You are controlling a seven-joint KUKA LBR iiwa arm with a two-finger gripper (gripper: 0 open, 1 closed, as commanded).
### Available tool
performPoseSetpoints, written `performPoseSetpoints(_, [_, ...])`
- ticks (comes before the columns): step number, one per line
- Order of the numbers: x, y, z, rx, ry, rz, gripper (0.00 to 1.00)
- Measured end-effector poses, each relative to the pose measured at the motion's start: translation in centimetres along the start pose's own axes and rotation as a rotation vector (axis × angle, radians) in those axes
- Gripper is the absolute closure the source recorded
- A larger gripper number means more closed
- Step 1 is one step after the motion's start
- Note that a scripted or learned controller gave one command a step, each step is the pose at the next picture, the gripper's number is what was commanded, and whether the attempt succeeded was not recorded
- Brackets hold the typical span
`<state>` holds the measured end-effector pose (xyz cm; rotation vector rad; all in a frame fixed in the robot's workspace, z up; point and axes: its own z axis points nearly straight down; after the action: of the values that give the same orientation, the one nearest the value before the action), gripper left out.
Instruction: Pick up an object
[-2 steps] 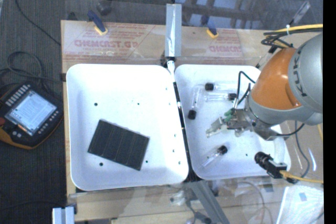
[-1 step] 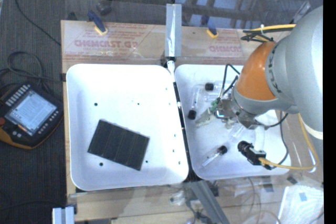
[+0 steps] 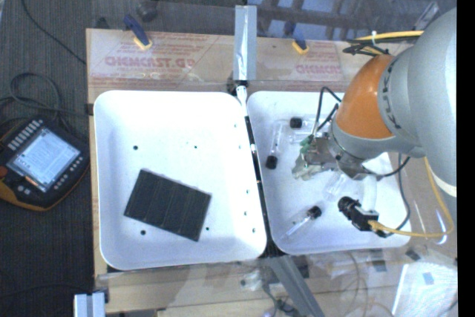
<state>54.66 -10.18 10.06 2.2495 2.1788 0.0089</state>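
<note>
I have the arm [image 3: 404, 96] reaching in over the right bin [image 3: 393, 234], with the tool [image 3: 315, 156] low near that bin's middle. I cannot tell how the tool is set or whether it has hold of anything; wiring and clutter mask its tip.

Nearest candidates sit in the right bin. A clear vial with a black cap [image 3: 303, 220] lies just toward the bin's near edge from the tool, its long axis slanting from the near-left up to the right. Another clear vial [image 3: 274, 146] lies toward the bin's left wall, its long axis running roughly far to near.

A dark flat panel [image 3: 167, 205] rests in the left bin [image 3: 111, 111], toward its near-left corner, well apart from the tool.
</note>
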Motion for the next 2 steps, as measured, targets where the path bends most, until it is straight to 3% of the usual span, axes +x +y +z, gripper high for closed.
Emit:
performPoseSetpoints(1, [-0.01, -0.01, 0.00, 0.000, 0.000, 0.000, 0.00])
performPoseSetpoints(2, [0.01, -0.05, -0.82, 0.003, 0.000, 0.000, 1.00])
